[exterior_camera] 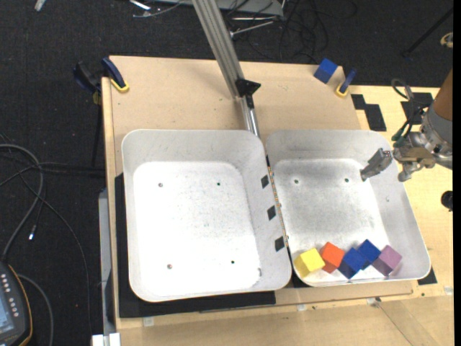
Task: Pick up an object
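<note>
Several small cubes lie in a row along the front edge of the right bin: a yellow cube, an orange cube, a blue cube and a purple cube. My gripper hangs over the right bin's far right rim, well behind the cubes. Its fingers stand apart, open, with nothing between them.
The left bin sits beside the right one. Another blue cube rests on the wooden bench at the back right, outside the bins, near a clamp. A slanted metal pole ends between the bins' back edges.
</note>
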`<act>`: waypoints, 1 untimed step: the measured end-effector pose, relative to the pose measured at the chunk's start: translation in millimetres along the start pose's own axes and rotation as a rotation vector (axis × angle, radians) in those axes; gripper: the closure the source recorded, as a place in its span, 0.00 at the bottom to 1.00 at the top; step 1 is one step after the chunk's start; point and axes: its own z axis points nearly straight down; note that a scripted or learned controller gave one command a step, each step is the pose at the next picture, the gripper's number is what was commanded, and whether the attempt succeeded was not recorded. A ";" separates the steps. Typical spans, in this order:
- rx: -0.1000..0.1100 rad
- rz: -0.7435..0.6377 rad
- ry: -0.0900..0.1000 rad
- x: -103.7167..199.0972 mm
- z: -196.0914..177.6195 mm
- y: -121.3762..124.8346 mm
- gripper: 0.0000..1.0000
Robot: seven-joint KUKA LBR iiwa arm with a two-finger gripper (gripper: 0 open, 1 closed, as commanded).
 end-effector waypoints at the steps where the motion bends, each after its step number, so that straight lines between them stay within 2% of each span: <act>1: 0.005 -0.002 0.004 49.0 110.5 13.6 0.00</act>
